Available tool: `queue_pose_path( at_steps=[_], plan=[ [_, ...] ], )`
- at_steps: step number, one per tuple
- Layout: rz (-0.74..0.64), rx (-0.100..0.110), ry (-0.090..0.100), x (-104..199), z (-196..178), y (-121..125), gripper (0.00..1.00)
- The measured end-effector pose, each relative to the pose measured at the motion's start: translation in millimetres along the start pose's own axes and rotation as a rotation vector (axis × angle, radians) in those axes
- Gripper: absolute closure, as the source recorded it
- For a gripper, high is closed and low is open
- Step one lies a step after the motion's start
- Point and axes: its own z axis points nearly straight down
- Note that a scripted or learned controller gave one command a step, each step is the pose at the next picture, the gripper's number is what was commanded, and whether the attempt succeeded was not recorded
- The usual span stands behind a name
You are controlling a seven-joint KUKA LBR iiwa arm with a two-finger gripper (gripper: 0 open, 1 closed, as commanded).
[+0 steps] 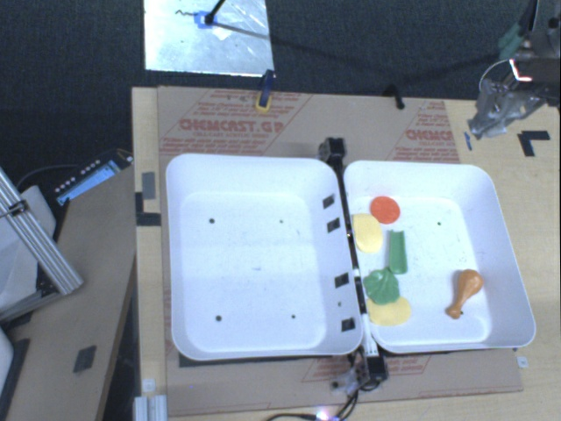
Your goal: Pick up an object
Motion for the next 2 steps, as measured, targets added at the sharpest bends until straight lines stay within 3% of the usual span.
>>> queue_pose_path(
  at_steps=[1,2],
  plan=[
    [0.004,-0.002,-0.001,-16,0,-35,1.00],
    [0.007,-0.003,-0.004,-77,1,38,1.00]
  ],
)
